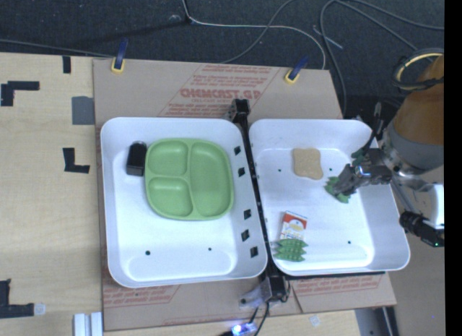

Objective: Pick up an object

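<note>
Left bin [119, 204]: one green plate [189, 179] with three compartments is seated in the upper middle; one black block [136, 159] lies just beside the plate's left edge. Bare floor is left along the bottom and right.
Right bin [361, 244]: one tan piece [307, 162] lies near the top; one small carton [292, 225] and one green toy [291, 248] lie touching at the bottom left corner. The middle and lower right floor is open.
Divider [249, 183]: the two bins are butted side by side along a dark strip.
Gripper [345, 185]: it is positioned over the right bin's right side, near the rim; a green object [337, 189] is seen at the fingertips. Whether the fingers are spread or pinching the object cannot be told.
Arm [419, 128]: it is cut off at the right edge.
Hard to make out: the green object's shape is partly covered by the gripper.
Cables [289, 9]: several are laid on the dark surface above the bench.
</note>
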